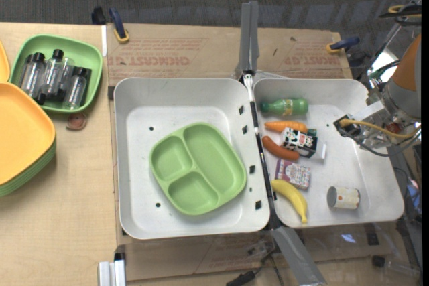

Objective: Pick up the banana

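Well to the left of the gripper (350, 125) and nearer the front wall of the right bin (375, 211): the banana (292, 198), lying flat on the white floor, curved, one tip toward the bin's left wall and the other toward the front rim. Just above the banana, a small pink packet (293, 175); further up, a sausage-like red piece (279, 148), a black-and-white carton (299, 140), a carrot (285, 126) and a green bottle (285, 106). Off to the banana's right, a small tipped cup (343, 197), clear of it. Over in the left bin (127, 164), a green divided plate (196, 168). Gripper itself low over the right bin's right half, nothing visible between its fingers; gap between them too blurred to judge, so cannot tell whether wide or narrow. Likely handling: light, smooth-skinned, somewhat slippery, firm if a toy and bruisable if real. Best taken across the thick middle, jaws set square to the curve, approaching from the side away from the packet to avoid nudging it.
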`<control>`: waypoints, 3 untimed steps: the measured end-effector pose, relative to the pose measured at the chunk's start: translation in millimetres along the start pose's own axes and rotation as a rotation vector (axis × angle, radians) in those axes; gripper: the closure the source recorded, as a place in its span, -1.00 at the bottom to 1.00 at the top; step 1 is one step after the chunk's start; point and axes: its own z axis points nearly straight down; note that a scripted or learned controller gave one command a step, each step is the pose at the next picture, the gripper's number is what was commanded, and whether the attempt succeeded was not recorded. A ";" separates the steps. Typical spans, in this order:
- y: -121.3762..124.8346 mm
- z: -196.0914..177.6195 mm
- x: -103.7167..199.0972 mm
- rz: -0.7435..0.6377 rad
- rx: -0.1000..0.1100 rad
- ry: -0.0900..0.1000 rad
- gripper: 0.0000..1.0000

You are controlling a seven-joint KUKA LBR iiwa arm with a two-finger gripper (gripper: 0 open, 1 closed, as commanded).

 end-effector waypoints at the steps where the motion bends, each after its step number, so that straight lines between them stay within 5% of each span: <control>1: 22.4 -7.0 9.6 0.111 0.000 0.000 1.00; 3: 35.8 -18.9 51.3 0.022 -0.001 0.001 1.00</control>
